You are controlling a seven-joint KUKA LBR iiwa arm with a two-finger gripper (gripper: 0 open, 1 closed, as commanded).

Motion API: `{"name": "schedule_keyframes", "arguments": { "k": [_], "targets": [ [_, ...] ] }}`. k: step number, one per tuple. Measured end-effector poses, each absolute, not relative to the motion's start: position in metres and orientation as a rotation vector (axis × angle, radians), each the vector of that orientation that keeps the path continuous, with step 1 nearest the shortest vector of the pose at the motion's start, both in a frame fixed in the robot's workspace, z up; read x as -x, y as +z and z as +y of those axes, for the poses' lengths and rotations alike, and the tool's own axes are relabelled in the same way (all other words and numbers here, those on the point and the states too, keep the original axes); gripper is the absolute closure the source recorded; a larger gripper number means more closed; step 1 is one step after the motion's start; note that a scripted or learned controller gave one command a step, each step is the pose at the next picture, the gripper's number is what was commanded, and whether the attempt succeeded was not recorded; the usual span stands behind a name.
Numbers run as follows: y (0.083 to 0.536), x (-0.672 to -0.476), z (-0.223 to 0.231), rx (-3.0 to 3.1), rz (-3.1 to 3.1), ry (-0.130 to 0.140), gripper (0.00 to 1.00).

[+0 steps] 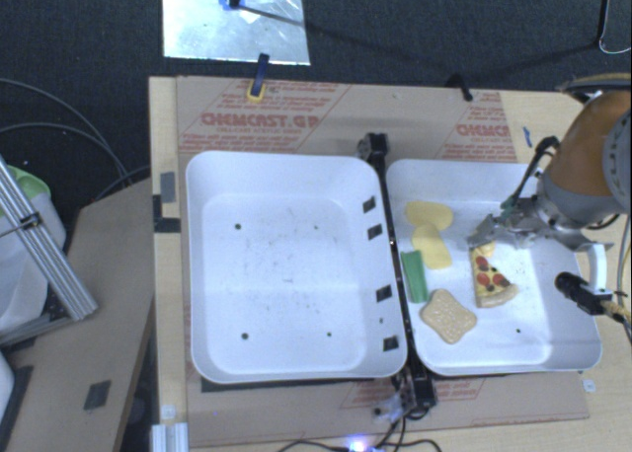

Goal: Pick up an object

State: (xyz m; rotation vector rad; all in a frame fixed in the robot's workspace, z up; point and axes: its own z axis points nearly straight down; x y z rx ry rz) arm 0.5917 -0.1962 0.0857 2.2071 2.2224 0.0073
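Toy food in the right bin, arm low over it

The right bin (563,341) holds two pale yellow pieces (431,230), a green stick (414,275), a tan cracker (449,317) and a pizza slice (491,278). The left bin (212,184) sits beside it, touching along the middle. The gripper (486,236) hangs just above the pizza slice's top end; how wide it stands, or whether it grips anything, I cannot tell.

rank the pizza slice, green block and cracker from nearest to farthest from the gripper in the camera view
From the gripper in the right bin:
1. Pizza slice, just below the gripper.
2. Cracker, lower and to the left, near the bin's front.
3. Green block, farthest left, against the divider between the bins.
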Motion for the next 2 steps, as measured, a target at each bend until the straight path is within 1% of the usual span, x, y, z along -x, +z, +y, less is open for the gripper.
{"name": "schedule_keyframes", "arguments": {
  "k": [1, 2],
  "targets": [
    [0.096, -0.589, -0.196, -2.211, 2.223, 0.005, 1.00],
    [0.088, -0.567, -0.206, -2.214, 2.216, 0.010, 1.00]
  ]
}}
